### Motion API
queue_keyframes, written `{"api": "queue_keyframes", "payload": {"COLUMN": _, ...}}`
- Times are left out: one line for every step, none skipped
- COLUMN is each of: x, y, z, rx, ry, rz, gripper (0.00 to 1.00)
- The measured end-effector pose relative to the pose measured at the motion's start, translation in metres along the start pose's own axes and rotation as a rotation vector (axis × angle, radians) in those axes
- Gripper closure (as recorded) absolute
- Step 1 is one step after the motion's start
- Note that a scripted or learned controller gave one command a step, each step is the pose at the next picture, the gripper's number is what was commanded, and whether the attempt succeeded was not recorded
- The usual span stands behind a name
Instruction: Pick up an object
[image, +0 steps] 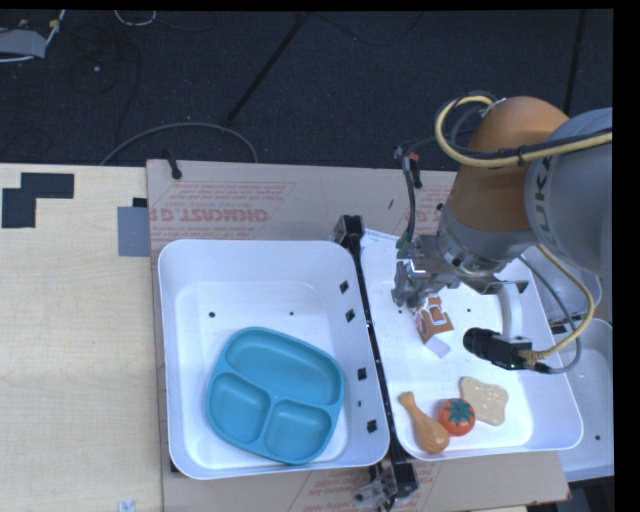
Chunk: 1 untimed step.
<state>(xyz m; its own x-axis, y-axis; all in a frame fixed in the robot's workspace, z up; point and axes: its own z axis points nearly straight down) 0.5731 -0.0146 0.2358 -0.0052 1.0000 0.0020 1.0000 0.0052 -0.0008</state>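
the gripper (412, 290) hangs low in the right bin (560, 425), just left of the small brown-and-white box (435, 322), likely lined up for a grab; i cannot tell its state. below the box, a drumstick (425, 422), tomato (457, 416) and toast (485, 400) cluster together. blue tray (275, 395) sits far left of it.

Right bin (560, 425) contents, all lying flat on the white floor:
- Small brown-and-white block (435, 323), tilted, located mid-bin just below the arm's wrist; contact with the arm can't be determined from this angle.
- Tan drumstick-shaped toy (424, 422), laid diagonally near the front-left corner.
- Red tomato-like toy (459, 416) with a green top, touching the drumstick's thick end.
- Beige bread-slice shape (485, 399), just beside the tomato, to its right.
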Motion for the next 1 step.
{"api": "queue_keyframes", "payload": {"x": 0.0453, "y": 0.0137, "z": -0.0033, "rx": 0.001, "ry": 0.0, "rz": 0.001, "gripper": 1.0}}
